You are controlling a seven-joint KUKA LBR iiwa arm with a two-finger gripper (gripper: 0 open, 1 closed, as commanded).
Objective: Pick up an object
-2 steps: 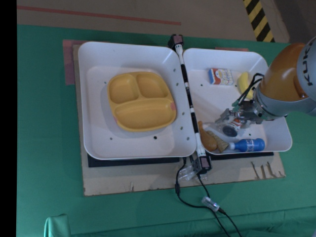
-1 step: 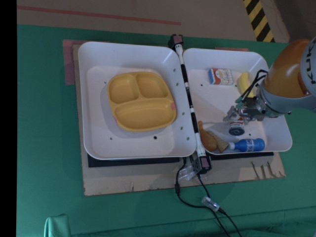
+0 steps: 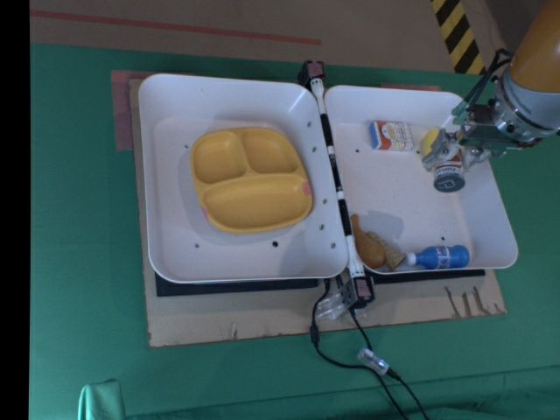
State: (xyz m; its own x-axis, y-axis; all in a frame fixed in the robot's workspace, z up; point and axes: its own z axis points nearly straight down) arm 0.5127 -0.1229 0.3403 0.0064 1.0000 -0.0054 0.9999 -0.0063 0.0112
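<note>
- Two white bins: left bin [image 3: 166, 234], right bin [image 3: 490, 226].
- Yellow divided plate [image 3: 251, 178] in the left bin, small pink spot at its right rim.
- White, orange and blue carton [image 3: 391, 135], far in the right bin.
- Blue bottle [image 3: 442, 257] with white cap and label, near edge of the right bin.
- Tan-orange chicken drumstick [image 3: 369, 245], near left corner.
- Green bench cover [image 3: 79, 234]; brown cardboard [image 3: 262, 318] beneath the bins.
- Yellow-and-black striped tape [image 3: 453, 16], far right.
- Orange band [image 3: 538, 51] on the grey arm.
</note>
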